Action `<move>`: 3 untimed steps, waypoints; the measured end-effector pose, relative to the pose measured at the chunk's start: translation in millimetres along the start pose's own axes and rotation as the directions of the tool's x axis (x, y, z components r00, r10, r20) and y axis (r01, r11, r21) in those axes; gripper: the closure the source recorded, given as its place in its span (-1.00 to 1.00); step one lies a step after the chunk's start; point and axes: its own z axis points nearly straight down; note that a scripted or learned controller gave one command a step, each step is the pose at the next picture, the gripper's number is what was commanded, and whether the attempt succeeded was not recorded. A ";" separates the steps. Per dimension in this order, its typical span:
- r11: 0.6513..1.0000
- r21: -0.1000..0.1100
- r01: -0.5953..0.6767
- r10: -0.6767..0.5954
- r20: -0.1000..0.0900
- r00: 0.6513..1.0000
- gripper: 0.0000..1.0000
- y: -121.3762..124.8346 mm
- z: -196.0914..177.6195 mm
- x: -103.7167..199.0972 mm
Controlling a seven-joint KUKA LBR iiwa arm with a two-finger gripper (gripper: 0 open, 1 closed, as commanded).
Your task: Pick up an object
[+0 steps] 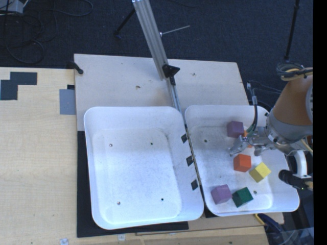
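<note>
The right bin (204, 117) holds several small cubes: a purple one (235, 128) at the back, an orange one (242, 163) in the middle, a yellow one (259, 172) to its right, and a second purple one (220, 193) beside a green one (242, 196) at the front. My gripper (246, 149) reaches in from the right and hovers between the back purple cube and the orange cube, just above the orange one. Its fingers (235, 148) are spread open with nothing between them.
The left bin (97, 137) lies beside the right one, joined by a divider with black clips (189, 160). A slanted aluminium rail (153, 40) rises behind the bins. The arm's grey body (291, 116) overhangs the right bin's right edge.
</note>
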 end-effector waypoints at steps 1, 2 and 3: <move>1.000 0.001 -0.001 0.001 0.002 1.000 -1.00 -23.8 50.6 33.4; 1.000 0.007 -0.004 0.004 -0.001 1.000 -1.00 -50.5 30.2 -7.3; 1.000 0.003 0.002 -0.002 -0.001 1.000 -1.00 1.9 50.9 17.2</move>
